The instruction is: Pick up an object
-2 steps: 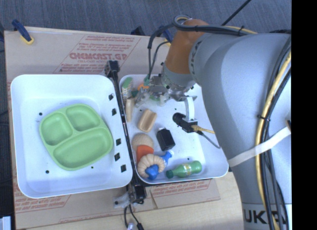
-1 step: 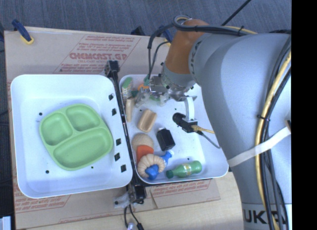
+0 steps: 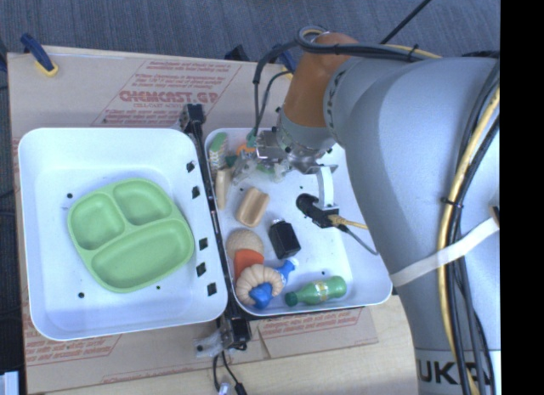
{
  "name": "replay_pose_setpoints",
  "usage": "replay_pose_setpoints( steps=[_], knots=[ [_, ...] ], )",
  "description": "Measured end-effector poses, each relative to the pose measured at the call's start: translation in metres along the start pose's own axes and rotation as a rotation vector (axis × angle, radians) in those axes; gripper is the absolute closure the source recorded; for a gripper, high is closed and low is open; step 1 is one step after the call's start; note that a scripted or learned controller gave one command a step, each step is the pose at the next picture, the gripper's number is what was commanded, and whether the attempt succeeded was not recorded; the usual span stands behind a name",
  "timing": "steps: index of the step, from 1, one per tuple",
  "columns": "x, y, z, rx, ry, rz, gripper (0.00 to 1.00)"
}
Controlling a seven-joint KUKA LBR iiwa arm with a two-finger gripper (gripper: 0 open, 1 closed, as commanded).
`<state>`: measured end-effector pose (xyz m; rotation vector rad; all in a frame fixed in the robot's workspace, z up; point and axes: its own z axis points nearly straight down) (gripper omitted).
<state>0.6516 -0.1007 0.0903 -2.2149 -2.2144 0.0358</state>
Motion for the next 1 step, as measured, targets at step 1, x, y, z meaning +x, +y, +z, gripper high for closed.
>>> replay_pose_setpoints(
  steps=[1],
  knots=[
    [0.0002,0.0,0.0,0.0,0.0,0.0,0.0]
  ],
)
